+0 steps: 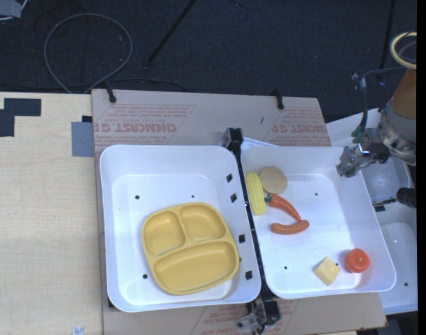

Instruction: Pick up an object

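The right bin (pixel 352 208) holds a yellow corn cob (pixel 254 192) against its left wall, a tan round disc (pixel 273 180), an orange carrot (pixel 285 206), a red-orange sausage (pixel 290 227), a yellow cheese cube (pixel 326 271) and a red tomato (pixel 357 260). My gripper (pixel 352 160) hangs over that bin's far right corner, above the rim and apart from all the objects. Nothing shows between its fingers.
The left bin (pixel 122 187) bears a yellow three-compartment plate (pixel 189 248). A black divider clip strip (pixel 242 215) runs between the bins. Cardboard (pixel 199 121) lies under both. The arm's orange band (pixel 408 93) sits at the right edge.
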`<state>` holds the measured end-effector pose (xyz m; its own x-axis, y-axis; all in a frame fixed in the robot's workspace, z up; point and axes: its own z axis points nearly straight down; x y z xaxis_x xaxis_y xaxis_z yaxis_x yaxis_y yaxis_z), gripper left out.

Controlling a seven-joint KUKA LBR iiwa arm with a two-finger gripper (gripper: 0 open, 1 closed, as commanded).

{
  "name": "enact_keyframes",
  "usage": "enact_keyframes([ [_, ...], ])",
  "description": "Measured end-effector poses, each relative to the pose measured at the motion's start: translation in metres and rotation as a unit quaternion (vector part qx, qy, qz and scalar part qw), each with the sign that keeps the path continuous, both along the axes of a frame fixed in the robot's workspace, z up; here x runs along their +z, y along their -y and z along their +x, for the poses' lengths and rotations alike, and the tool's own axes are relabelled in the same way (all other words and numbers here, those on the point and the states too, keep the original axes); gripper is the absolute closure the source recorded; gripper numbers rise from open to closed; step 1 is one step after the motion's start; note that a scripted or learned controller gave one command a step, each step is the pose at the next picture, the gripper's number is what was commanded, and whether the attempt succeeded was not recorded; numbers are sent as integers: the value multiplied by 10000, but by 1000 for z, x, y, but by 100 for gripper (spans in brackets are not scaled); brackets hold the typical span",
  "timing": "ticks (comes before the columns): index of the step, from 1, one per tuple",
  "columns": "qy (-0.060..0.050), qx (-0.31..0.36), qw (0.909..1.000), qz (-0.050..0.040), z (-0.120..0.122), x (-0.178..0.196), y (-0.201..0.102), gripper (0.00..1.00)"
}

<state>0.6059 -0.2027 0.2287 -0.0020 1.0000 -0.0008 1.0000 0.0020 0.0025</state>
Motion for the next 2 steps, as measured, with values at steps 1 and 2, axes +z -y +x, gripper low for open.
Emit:
enact_keyframes([
  [1,3,3,10000,-3,1,53,1,100],
  [2,-24,15,10000,13,15,46,-52,100],
])
